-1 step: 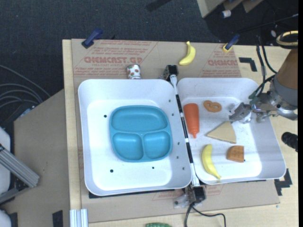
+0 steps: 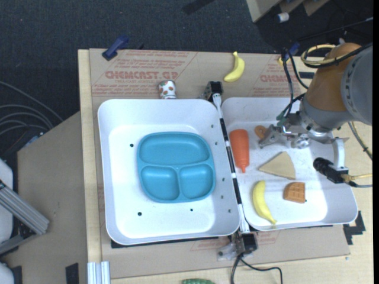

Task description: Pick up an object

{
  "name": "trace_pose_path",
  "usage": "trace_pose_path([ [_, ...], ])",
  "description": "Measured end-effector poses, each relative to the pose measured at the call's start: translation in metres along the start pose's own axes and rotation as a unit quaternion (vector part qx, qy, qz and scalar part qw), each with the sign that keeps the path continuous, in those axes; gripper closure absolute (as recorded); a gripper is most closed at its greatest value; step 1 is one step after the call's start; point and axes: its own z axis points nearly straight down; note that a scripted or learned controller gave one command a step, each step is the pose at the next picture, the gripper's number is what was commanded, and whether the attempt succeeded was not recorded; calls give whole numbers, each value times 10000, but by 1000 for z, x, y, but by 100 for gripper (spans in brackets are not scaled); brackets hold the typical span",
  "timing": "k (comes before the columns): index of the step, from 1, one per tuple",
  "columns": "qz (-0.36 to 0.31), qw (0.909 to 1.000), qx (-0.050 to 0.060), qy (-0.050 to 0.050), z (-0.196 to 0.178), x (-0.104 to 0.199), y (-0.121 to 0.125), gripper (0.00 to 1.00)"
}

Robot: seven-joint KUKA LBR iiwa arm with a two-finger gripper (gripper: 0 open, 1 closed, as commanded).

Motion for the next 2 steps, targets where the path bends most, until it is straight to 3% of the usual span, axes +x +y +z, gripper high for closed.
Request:
trace_pose_path([
  [1,-6,10000,-5,-1,9,48,63,0],
  [2,-12,10000,-14,-11,-2,48,63,100],
])
